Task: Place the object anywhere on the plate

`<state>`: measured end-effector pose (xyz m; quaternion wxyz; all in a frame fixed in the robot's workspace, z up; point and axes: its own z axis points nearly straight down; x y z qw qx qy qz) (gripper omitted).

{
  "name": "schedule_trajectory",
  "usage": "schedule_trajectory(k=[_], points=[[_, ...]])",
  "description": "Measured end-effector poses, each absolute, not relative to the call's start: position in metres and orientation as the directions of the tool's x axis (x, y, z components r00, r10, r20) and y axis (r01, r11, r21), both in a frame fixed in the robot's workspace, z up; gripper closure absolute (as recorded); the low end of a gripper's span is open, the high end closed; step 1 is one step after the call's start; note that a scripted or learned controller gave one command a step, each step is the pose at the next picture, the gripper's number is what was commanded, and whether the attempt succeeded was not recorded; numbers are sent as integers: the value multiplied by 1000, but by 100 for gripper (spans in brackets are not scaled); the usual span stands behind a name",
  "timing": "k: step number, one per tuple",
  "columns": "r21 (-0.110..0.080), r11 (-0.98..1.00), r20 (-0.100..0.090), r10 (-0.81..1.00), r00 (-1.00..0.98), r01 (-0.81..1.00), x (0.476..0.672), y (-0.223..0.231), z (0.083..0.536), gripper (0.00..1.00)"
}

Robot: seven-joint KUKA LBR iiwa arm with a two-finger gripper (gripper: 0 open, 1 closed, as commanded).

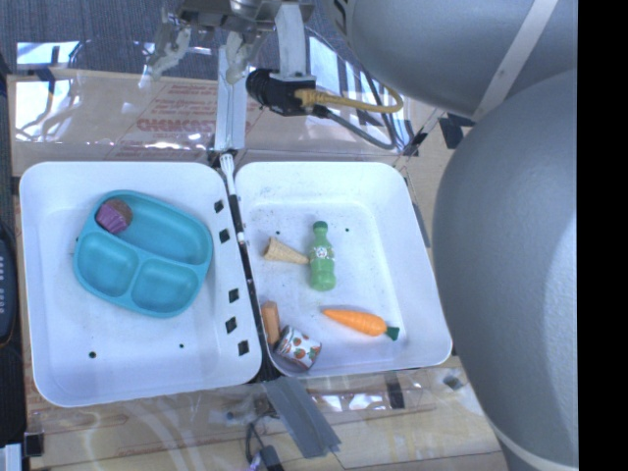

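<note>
A blue divided plate (147, 255) lies in the left bin (59, 361). A small purple object (115, 215) rests in the plate's far-left compartment. My gripper (196, 60) hangs high beyond the far edge of the bins, above the seam between them. Its two fingers (234, 65) are spread apart with nothing between them. The right bin (383, 189) holds a green bottle (321, 256), a tan cone (283, 253), an orange carrot (359, 322), a small brown stick (270, 320) and a patterned cup (297, 348) on its side.
The arm's big grey body covers the right side of the view and overhangs the right bin's edge. A clear plastic sheet with red print lies behind the bins. The plate's two near compartments are bare blue.
</note>
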<state>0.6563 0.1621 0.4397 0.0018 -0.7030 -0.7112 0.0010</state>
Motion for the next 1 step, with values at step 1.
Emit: schedule_trajectory(k=[1], points=[[-4,11,1,1000,-11,1000,656,221,440,0]])
